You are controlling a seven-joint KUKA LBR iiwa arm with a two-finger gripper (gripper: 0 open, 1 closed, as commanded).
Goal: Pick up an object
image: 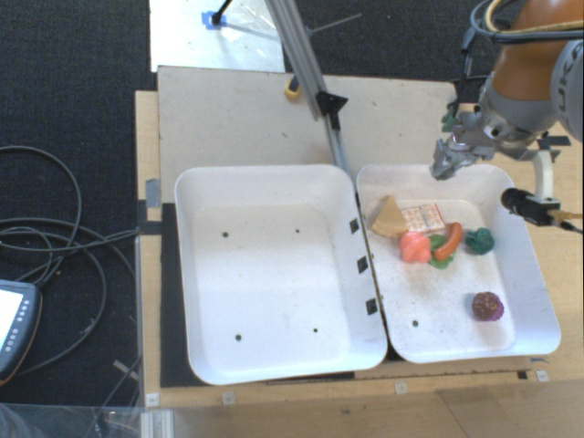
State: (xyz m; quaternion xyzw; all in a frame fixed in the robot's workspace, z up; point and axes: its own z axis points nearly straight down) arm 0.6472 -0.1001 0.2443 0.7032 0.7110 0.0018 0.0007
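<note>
toys are clustered mid right bin (525,272); the purple ball (487,307) lies apart nearer its front, easiest taken. gripper (449,164), above the far rim, holds nothing; jaw width cannot be told

White left bin (274,272) and white right bin (525,272); tan wedge (388,217), pale card with red grid pattern (422,217), orange-pink lump (414,248), orange-red sausage shape (447,243), dark green piece (479,240), purple-maroon ball (487,307); grey arm with orange band (547,39)
</note>
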